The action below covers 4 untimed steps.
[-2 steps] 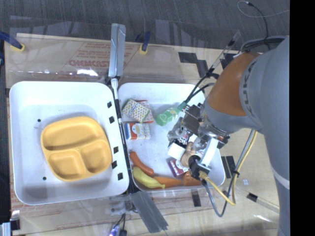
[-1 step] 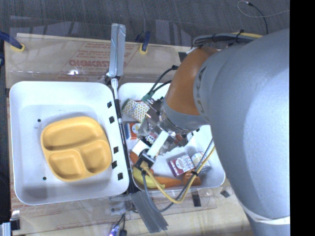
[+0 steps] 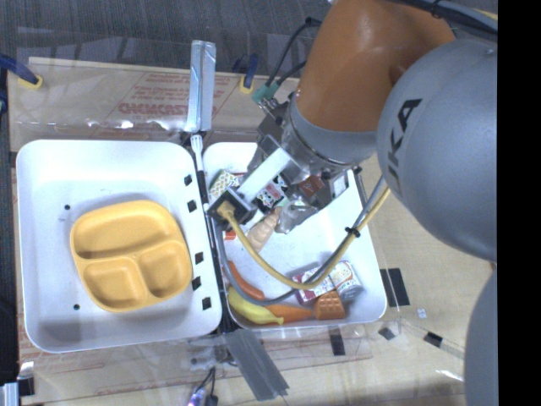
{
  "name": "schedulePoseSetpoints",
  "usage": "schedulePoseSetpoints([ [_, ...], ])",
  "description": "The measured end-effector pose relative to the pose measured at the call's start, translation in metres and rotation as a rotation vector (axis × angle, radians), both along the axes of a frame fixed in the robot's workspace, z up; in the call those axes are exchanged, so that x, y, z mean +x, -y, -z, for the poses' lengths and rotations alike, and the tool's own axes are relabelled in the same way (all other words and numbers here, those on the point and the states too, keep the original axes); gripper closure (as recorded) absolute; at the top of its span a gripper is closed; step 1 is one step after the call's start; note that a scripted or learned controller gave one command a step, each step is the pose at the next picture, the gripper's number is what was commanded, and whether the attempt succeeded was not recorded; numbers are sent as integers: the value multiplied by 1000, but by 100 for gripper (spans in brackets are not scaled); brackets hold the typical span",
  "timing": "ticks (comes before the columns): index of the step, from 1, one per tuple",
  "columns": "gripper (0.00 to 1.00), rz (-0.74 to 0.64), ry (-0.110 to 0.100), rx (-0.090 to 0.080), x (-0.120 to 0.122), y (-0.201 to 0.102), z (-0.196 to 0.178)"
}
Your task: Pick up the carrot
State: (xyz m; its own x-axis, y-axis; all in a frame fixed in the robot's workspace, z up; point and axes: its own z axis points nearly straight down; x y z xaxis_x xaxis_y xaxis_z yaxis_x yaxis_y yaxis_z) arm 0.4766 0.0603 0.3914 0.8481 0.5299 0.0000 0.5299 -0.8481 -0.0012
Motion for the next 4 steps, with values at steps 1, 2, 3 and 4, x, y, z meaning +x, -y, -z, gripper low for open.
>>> schedulePoseSetpoints([
  [1, 100, -846, -3, 0, 7, 17, -43],
  [2, 100, -932, -2, -1, 39, 38, -38],
  [3, 100, -1384, -3, 3, 8, 51, 42],
  [4, 100, -1044, -4, 1, 2, -12, 70],
])
